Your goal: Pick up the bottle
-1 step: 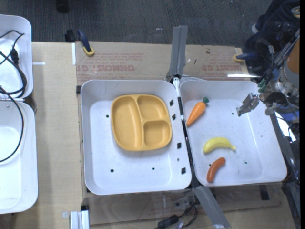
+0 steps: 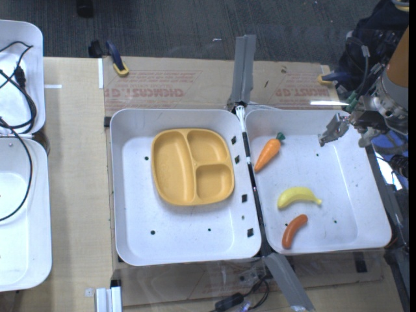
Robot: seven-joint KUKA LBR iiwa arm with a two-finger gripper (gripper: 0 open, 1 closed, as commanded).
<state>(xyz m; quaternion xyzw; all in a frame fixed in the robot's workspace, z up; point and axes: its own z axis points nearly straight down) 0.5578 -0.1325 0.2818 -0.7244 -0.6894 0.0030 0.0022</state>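
The gripper (image 2: 333, 130) hangs over the far right corner of the right bin (image 2: 364, 236); whether its jaws are spread or pressed together cannot be told from this slant. In that bin a carrot (image 2: 267, 153) lies near the far left corner, a banana (image 2: 298, 197) sits mid-bin, and a sausage (image 2: 293, 231) rests toward the near edge. The left bin (image 2: 130, 233) carries a yellow divided plate (image 2: 192, 166). No bottle can be made out.
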